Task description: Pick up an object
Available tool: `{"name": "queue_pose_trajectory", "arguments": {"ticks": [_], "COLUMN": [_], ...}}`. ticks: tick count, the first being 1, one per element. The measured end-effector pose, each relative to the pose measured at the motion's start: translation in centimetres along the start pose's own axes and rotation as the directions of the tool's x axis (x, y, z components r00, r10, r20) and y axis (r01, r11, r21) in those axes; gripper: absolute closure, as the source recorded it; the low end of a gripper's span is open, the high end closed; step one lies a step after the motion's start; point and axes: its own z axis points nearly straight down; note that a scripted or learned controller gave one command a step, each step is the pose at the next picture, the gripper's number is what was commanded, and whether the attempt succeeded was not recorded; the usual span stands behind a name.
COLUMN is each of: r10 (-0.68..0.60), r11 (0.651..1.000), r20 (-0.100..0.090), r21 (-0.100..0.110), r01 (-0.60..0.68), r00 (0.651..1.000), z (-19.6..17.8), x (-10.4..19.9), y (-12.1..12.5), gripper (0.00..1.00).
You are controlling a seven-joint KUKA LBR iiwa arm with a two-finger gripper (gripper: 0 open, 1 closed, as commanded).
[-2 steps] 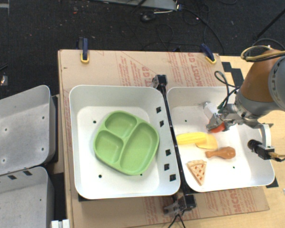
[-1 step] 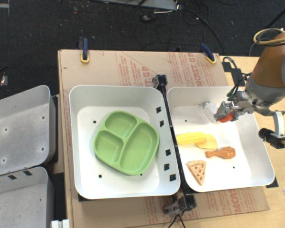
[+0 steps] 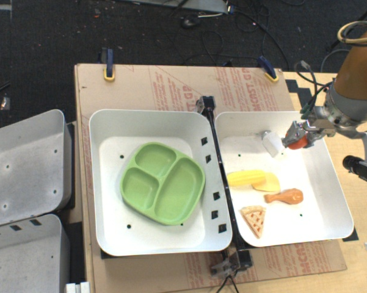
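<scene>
- Fingers of the gripper (image 3: 296,138) close on a small red object (image 3: 298,142), which shows between the metal tips above the right bin's (image 3: 330,182) upper right part; what the red piece is cannot be made out at this size.
- Beside the tips, toward the divider, a small white block (image 3: 272,144) lies tilted on the bin floor, just clear of the gripper.
- Lower in the same bin, well apart from the gripper, sit a yellow corn cob (image 3: 247,177), a toy drumstick (image 3: 285,196) and a pizza slice (image 3: 254,219); the cob's long axis runs across the bin, left to right.
- Left bin (image 3: 104,163) holds a green divided plate (image 3: 163,183), far from the arm.
- Judging by the grip, lifting straight up is what remains, provided the red piece stays pinched.
</scene>
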Motion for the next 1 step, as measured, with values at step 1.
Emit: {"name": "queue_pose_trajectory", "arguments": {"ticks": [1], "r10": [0.0], "r11": [1.0], "r20": [0.001], "r21": [-0.004], "r01": [0.0], "r00": [1.0], "z": [-5.36], "x": [-0.02], "y": [0.16], "gripper": [1.0]}}
